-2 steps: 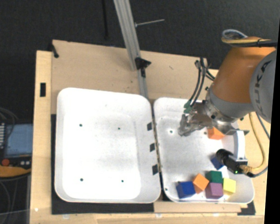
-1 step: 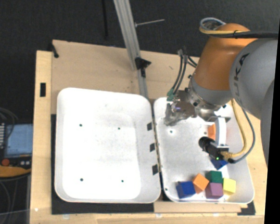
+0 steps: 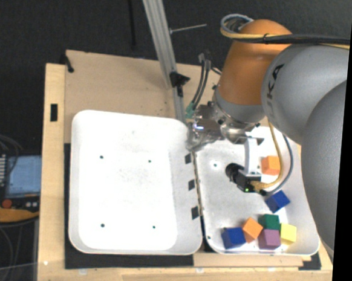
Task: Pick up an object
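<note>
1. The metal two-finger gripper (image 3: 199, 132) of the grey arm with its orange band (image 3: 252, 64) hangs at the upper left corner of the right-hand shallow white bin (image 3: 216, 170), close to the rim beside the neighbouring bin; from this angle one cannot tell whether it is open, closed or gripping anything.
2. The objects to be picked all lie in that right-hand bin; the nearest, a small orange block (image 3: 270, 165), sits toward the bin's right side, apart from the gripper; a tilted blue block (image 3: 277, 200) lies near it, lower in the view.
3. Five more blocks crowd the bin's lower edge, well apart from the gripper; a second blue block (image 3: 233, 237) stands at the left of the group, just beside a second orange block (image 3: 252, 228); a purple block (image 3: 269, 238) comes next, with a dark green block (image 3: 271, 222) right above it and a yellow block (image 3: 288, 233) at its right.
4. The left-hand shallow white bin (image 3: 125, 175) lies alongside, its right rim up against the other bin's left rim; both rest on a pale wooden bench (image 3: 108, 77).
5. A slanted metal rail (image 3: 163, 39) rises behind the bins; a blue box with cables (image 3: 24, 176) sits beyond the bench's left edge.
</note>
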Available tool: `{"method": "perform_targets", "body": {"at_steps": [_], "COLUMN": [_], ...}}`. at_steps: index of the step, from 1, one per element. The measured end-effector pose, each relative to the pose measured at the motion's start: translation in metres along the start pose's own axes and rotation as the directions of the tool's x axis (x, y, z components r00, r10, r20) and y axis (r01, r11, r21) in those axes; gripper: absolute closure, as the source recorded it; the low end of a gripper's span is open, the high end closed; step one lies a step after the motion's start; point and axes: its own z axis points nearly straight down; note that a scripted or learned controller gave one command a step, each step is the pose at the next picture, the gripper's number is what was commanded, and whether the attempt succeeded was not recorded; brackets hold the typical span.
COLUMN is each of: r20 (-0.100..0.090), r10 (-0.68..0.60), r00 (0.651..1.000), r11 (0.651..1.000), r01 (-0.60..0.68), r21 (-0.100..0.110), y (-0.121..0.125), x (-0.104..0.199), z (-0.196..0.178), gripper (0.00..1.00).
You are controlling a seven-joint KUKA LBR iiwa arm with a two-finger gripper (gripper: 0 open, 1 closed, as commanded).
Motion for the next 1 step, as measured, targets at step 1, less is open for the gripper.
{"method": "perform_targets", "body": {"at_steps": [1], "r20": [0.001], "r10": [-0.002], "r00": [1.0], "r11": [1.0], "r01": [0.002], "r21": [0.0], "y": [0.0262], "x": [0.046], "z": [0.0238], "gripper": [1.0]}}
